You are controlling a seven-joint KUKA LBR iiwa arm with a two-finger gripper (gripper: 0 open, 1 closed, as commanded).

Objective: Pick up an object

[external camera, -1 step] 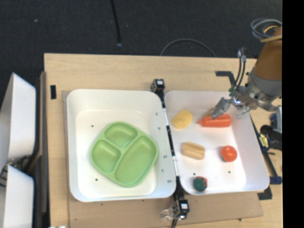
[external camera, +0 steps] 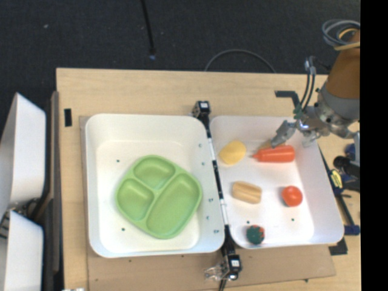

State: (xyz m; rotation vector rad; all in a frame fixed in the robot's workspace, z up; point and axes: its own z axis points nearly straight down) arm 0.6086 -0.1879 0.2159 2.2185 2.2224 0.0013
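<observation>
Here the end effector (external camera: pixel 291 133) hangs low over the right bin (external camera: pixel 321 223), toward its two o'clock corner, reaching in from the arm's grey wrist with the orange band above it. Two grey fingers (external camera: pixel 280 135) show, spread somewhat apart; the nearer one slants down toward the orange carrot-shaped toy (external camera: pixel 274 155) and its tip sits right at the toy's upper edge, though I cannot tell whether it truly touches. Nothing lies between the fingers.

The right bin, a shallow white tray with rounded corners, holds five small things. The long orange toy, smooth and tapered, lies crosswise at about twelve o'clock in the bin. Just beside it at ten o'clock is a yellow, lemon-like lump (external camera: pixel 232 153). Near the middle rests a tan bread-roll shape (external camera: pixel 247 192), and at three o'clock of that a small round red-orange toy (external camera: pixel 292 196). At six o'clock, by the bin's lower rim, sits a dark ball (external camera: pixel 255 234) of green and red.

The left bin (external camera: pixel 97 223) holds one thing: a light green plastic plate (external camera: pixel 159 196), matte, divided into three compartments. Both bins, two in all, sit side by side on a pale wooden surface (external camera: pixel 121 90), their shared edges touching.
</observation>
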